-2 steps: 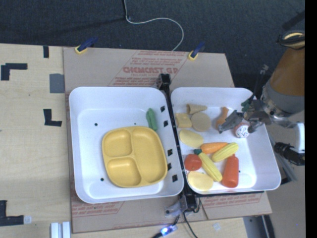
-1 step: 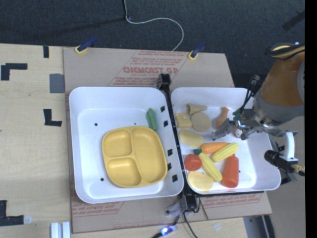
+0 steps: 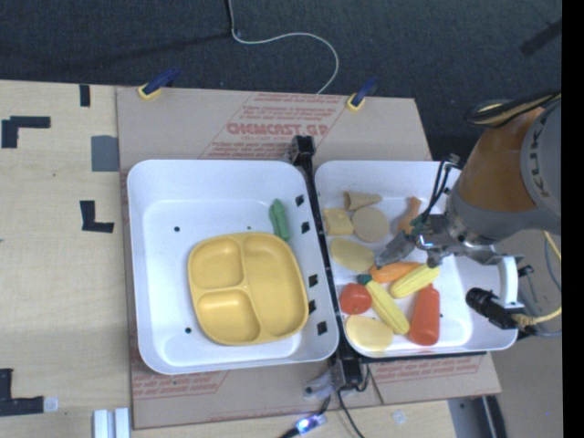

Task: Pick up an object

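My gripper (image 3: 415, 254) hangs low over the middle of the right bin (image 3: 456, 340), open, its two dark fingers spread apart. Just under the fingers lie an orange carrot (image 3: 392, 270) and a yellow corn cob (image 3: 412, 281). I see nothing held between the fingers. Around them are a red tomato (image 3: 356, 297), a second corn cob (image 3: 388, 310), a red-orange sausage-like piece (image 3: 424, 316), a pale yellow round piece (image 3: 370, 333), a tan disc (image 3: 370, 224) and several other tan and yellow pieces. The arm's body hides the bin's right side.
The left bin (image 3: 146, 245) holds a yellow divided plate (image 3: 246, 287) and a green pod (image 3: 279, 219) near its right wall. A black divider (image 3: 315, 235) runs between the bins. A white cable (image 3: 301, 39) lies on the dark floor behind.
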`<state>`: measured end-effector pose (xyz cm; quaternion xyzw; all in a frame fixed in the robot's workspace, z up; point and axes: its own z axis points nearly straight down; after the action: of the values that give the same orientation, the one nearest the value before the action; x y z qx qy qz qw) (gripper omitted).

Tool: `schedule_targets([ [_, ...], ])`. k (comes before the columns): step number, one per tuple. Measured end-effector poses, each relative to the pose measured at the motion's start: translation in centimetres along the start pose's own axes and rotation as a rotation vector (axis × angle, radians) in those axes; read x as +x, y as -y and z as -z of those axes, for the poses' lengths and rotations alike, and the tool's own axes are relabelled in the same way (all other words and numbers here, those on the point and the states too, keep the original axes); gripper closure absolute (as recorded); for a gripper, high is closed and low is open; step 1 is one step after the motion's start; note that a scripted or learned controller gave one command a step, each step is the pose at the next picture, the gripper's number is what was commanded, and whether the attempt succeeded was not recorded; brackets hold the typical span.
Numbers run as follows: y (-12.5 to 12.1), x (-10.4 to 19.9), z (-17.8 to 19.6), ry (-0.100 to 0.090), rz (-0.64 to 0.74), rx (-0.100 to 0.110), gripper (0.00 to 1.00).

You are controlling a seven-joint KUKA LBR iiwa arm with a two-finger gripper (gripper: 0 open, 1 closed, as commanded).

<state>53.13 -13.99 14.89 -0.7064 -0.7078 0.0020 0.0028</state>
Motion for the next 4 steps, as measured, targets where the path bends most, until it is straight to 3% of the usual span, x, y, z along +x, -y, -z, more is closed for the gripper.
schedule_targets([
  [1, 0.6, -0.5, -4.9, 0.01, -0.002, -0.02, 0.0],
  [2, -0.3, -0.5, -5.4, 0.006, 0.0, -0.032, 0.0],
  [3, -0.4, -0.6, -4.4, 0.014, 0.001, -0.04, 1.0],
  [4, -1.3, -1.1, 1.2, 0.003, -0.001, -0.01, 1.0],
])
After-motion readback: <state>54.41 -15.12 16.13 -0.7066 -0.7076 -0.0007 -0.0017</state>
